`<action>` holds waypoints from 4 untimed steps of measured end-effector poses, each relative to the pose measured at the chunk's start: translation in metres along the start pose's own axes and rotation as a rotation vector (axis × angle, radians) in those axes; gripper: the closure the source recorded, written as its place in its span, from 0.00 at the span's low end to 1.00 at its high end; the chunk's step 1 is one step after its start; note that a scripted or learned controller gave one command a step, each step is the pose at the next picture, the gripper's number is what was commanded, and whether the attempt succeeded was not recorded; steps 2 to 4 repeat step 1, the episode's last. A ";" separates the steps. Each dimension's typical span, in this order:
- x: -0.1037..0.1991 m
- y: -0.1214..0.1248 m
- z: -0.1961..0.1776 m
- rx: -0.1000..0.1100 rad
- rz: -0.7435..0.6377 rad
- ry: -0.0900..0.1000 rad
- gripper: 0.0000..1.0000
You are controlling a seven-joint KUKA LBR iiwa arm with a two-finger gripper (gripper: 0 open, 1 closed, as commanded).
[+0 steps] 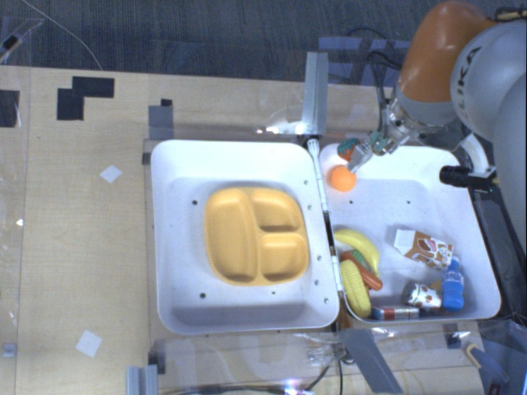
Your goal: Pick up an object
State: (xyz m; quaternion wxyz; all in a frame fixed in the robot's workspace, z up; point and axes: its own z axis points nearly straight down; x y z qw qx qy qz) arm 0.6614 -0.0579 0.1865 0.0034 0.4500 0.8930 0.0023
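My gripper (362, 155) hangs over the far left corner of the right bin (473, 245), with the grey arm and its orange band coming in from the upper right. An orange ball (341, 178) lies just below and left of the gripper's tip, close to it or touching it. A small teal and red thing (348, 148) sits right at the tip by the bin's rim, and I cannot tell whether it is held. Nearer the front of this bin lie a banana (360, 245), a corn cob (352, 281) and a brown and white carton (425, 248).
A blue bottle (452, 291), a small can (423, 296) and a marker (394, 312) lie along the right bin's front wall. The left bin (177, 220) holds a yellow divided tray (254, 234). A metal post (315, 93) stands behind the bins' shared rim.
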 end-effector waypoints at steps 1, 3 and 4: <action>-0.001 -0.001 -0.007 0.005 -0.004 0.001 1.00; -0.001 -0.001 -0.007 0.005 -0.004 0.001 1.00; -0.001 -0.001 -0.007 0.005 -0.004 0.001 1.00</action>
